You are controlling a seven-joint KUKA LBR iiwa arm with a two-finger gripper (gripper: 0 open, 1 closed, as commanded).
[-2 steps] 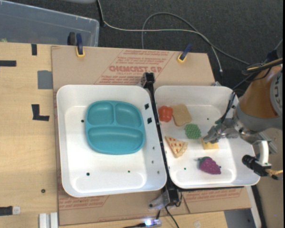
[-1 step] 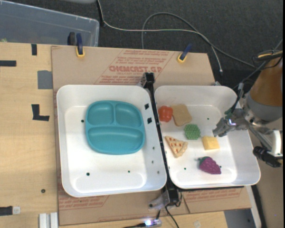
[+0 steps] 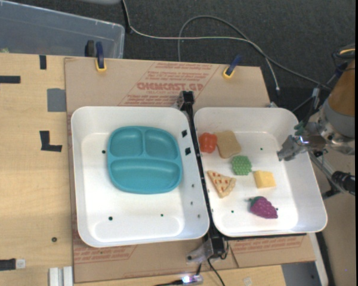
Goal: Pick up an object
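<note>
1. Scanning from the left: the left bin holds a teal divided plate lying flat in its middle. Broad and low, with no edge standing proud, it looks a poor pick; a try there would likely slide off.

2. Centre, far side: the cardboard sheet under the bins carries red print reading "CHEMCAST GP", repeated in smaller lines I cannot make out. Two yellow clamps pin its far edge. No other legible writing.

3. Right bin, the task's candidates: a red tomato touching a tan bread slice at the far left; a green broccoli piece just near of the bread; a pizza wedge near-left; a yellow cheese block right of the broccoli; purple grapes nearest.

4. Risks: tomato and bread touch, so closing on one may nudge or drag the other. The pizza wedge lies flat and thin, and could slip out. The rounded grapes could squirt aside.

5. Far right: the hand sits over the bin's right rim, apart from every item, nothing in it. Whether it is spread or pressed together I cannot tell. Descending here risks striking the rim.
</note>
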